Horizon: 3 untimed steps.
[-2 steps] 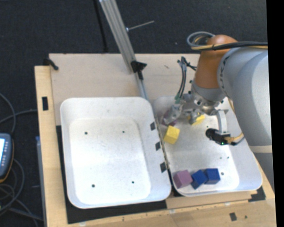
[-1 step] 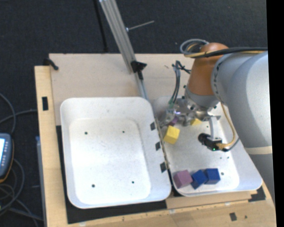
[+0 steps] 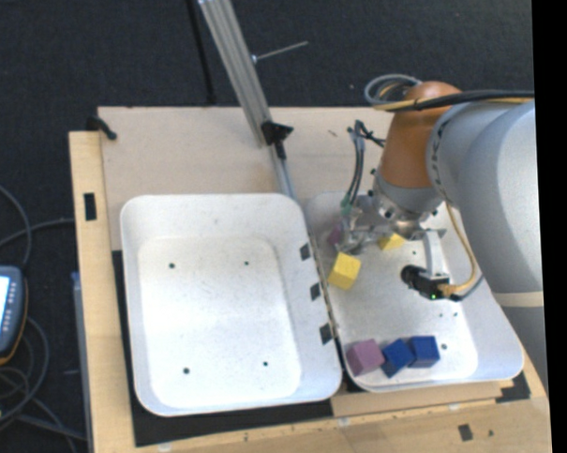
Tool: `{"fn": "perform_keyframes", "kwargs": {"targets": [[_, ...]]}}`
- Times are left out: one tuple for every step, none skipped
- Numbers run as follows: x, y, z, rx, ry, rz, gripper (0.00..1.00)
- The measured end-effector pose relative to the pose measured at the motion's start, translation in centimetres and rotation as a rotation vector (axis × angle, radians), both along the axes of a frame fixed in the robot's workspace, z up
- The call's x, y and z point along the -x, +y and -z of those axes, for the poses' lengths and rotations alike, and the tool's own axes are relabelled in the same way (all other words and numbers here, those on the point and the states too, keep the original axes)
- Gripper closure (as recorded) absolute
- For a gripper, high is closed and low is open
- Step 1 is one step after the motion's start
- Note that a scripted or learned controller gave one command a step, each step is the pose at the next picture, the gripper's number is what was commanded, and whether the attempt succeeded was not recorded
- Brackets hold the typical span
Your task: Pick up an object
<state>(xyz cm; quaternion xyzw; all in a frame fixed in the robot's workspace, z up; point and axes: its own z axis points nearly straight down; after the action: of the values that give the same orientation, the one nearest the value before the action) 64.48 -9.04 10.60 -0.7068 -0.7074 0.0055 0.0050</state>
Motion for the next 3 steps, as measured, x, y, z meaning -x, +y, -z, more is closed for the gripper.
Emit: {"fn": "perform_keyframes", "kwargs": {"targets": [[-0.4,0.1,-0.2,0.001,-0.017,0.000,0.00],[-0.1,-0.2,-1.1,0.001,-0.004,0.002,1.00],[-0.4,-0.1,-1.3,0.002,-0.017,0.002,0.00]]}}
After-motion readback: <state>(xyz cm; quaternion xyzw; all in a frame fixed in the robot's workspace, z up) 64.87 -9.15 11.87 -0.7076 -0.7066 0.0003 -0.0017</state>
